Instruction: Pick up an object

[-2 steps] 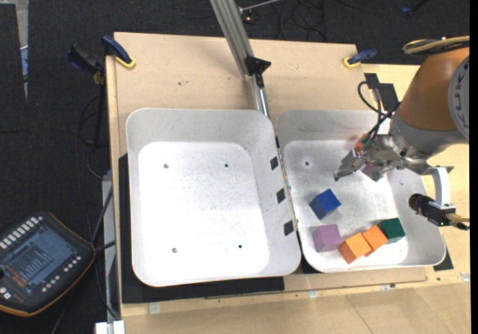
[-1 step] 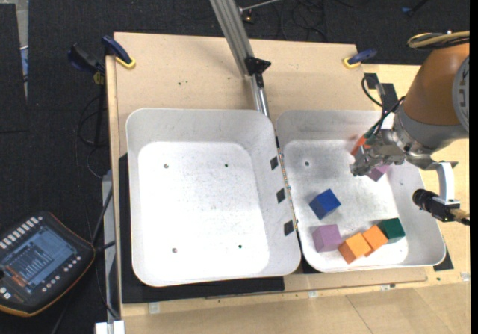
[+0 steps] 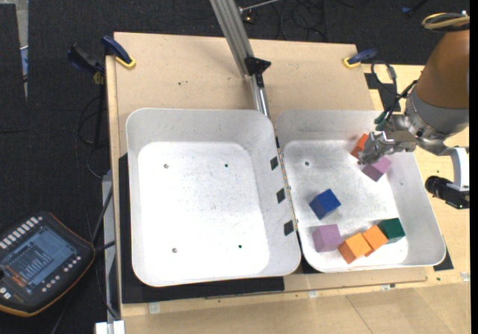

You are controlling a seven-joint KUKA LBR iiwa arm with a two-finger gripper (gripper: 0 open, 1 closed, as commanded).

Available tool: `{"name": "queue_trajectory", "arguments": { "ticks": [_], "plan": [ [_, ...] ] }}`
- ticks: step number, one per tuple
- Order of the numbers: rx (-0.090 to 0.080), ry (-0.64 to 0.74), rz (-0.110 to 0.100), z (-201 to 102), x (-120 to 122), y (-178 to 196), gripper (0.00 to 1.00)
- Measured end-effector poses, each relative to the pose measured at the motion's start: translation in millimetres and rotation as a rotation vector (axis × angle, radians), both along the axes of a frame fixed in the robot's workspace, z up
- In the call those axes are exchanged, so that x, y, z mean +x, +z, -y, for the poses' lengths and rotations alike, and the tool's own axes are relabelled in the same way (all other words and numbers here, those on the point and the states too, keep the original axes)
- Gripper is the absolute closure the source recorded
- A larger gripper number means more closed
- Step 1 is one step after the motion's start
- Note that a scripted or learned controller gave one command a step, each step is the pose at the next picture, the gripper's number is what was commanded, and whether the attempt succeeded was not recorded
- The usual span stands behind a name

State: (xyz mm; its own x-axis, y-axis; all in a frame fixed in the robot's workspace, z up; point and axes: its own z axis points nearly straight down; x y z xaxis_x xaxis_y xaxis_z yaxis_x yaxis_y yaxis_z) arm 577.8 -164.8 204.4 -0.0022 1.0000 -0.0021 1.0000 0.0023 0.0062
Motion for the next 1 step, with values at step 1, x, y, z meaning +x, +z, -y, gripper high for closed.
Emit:
{"name": "queue_trajectory", "arguments": {
  "ticks": [1],
  "plan": [
    [0.000,0.000,0.000,0.1,1.5,33.9,1.00]
  ]
}}
